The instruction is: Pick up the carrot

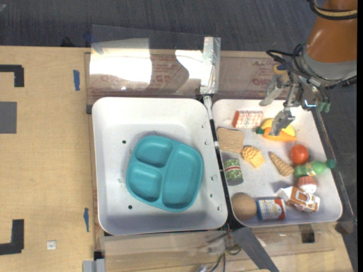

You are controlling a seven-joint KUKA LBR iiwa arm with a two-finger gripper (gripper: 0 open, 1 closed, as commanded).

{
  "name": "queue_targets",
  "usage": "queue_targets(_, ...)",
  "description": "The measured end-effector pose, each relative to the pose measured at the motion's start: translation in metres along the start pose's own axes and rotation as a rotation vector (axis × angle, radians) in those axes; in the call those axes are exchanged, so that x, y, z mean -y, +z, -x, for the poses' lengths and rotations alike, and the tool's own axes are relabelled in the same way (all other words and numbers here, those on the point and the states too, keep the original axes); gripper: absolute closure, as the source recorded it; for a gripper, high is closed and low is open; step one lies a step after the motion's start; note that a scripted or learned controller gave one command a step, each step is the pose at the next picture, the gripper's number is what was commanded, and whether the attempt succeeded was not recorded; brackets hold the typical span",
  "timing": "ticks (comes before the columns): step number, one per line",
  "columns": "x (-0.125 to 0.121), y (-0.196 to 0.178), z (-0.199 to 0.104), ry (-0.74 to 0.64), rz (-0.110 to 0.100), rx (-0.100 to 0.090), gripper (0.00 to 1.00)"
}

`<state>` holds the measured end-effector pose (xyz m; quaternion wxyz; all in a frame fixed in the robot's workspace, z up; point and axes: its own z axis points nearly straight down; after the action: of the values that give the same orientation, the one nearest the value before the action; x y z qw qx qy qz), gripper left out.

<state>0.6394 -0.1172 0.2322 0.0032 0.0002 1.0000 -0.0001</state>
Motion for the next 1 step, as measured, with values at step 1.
queue_targets(1,0.0132,0.126,0.0148,-0.219,-0.003,0.013,0.0)
